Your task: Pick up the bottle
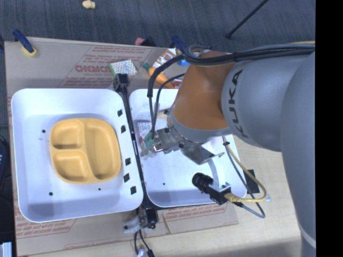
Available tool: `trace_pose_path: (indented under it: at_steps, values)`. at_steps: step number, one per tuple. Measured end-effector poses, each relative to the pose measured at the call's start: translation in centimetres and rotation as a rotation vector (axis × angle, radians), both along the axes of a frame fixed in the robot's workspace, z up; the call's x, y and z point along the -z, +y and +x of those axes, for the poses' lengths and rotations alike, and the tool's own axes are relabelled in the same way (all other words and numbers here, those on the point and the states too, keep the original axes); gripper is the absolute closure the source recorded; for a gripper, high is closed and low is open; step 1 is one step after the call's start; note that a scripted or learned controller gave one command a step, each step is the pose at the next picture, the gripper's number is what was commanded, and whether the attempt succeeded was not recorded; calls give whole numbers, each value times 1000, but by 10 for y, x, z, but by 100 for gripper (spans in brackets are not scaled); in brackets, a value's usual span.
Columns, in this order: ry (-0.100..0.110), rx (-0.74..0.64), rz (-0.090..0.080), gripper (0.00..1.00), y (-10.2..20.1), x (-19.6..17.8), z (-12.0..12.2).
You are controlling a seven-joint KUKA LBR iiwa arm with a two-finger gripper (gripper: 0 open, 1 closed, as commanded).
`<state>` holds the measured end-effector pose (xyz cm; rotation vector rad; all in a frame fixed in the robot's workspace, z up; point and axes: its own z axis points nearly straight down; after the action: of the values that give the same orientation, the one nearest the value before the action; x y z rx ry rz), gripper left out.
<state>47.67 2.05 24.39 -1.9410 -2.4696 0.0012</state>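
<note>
The grey and orange arm [214,98] hangs low over the right bin [177,197] and covers most of it. My gripper [156,142] is down near that bin's left wall, under the wrist. Beside it lies a small clear item with a red-and-white label [143,128], which may be the bottle, and a bit of green [148,140] shows just below the label. I cannot tell whether the gripper touches either one.
A yellow divided tray [84,149] lies in the left bin [27,106]. A black strip with clips [131,143] runs between the bins. Behind the right bin sit an orange package [161,68] and a green-and-white packet [123,67]. A black cable fitting [206,185] hangs off the wrist.
</note>
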Motion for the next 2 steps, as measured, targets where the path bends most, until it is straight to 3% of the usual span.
trace_pose_path:
  at_steps: [1, 2]
  values:
    - [4, -392, 1, 100, 29, 21, -1]
    - [-2, -733, -1, 100, 5, -33, 0]
